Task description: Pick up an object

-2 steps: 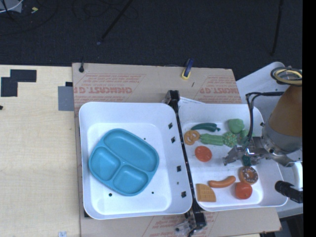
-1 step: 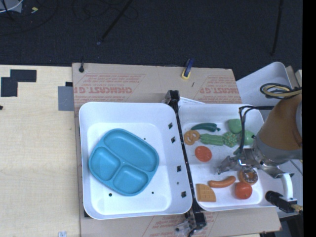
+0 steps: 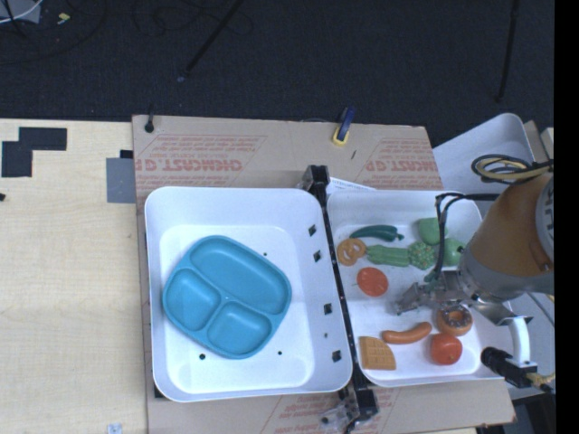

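Two bins; end effector point(image 3: 414, 298) low in rt bin point(image 3: 398, 373), seemingly open, holding nothing.

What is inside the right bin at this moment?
Toy food lies in the right bin: tomato, sausage, pretzel, green vegetables, cracker. The gripper and arm cover the bin's right part.
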`<control>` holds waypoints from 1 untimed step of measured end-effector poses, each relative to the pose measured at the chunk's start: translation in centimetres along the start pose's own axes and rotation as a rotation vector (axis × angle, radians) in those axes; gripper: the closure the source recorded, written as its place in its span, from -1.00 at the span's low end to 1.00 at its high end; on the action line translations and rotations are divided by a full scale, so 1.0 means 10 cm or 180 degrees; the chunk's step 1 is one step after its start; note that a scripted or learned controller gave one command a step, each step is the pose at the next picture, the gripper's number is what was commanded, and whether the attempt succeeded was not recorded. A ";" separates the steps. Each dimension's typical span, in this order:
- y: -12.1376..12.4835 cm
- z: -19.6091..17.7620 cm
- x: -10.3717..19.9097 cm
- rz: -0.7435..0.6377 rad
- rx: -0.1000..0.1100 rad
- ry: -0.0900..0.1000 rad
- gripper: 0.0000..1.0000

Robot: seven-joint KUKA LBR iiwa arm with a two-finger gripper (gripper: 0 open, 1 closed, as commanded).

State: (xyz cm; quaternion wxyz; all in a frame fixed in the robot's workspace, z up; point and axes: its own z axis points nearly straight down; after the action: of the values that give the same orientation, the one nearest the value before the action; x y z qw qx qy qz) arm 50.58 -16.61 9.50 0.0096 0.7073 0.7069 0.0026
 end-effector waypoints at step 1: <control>0.00 -0.09 -0.01 0.0012 0.0007 0.0008 1.00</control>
State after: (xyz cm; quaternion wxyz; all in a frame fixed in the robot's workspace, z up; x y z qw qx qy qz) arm 50.56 -16.66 10.40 0.0080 0.7086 0.7055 0.0028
